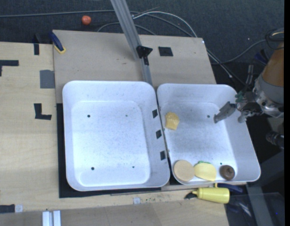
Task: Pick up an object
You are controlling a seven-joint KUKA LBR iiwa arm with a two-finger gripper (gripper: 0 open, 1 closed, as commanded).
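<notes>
Four candidates sit in the right bin (pixel 239 140), claw (pixel 232 111) above its right edge, finger state unreadable, nothing seen held: yellow chunk (pixel 172 121) well left, tan disc (pixel 184 170), yellow lump (pixel 205 171), brown ball (pixel 227 172) below; approach stage, next choose and descend.

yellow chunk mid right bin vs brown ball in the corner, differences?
The yellow chunk is pale yellow and blocky; the brown ball is dark and round. The chunk lies alone near the right bin's left wall; the ball sits at the near edge beside other items. Both are small.
</notes>
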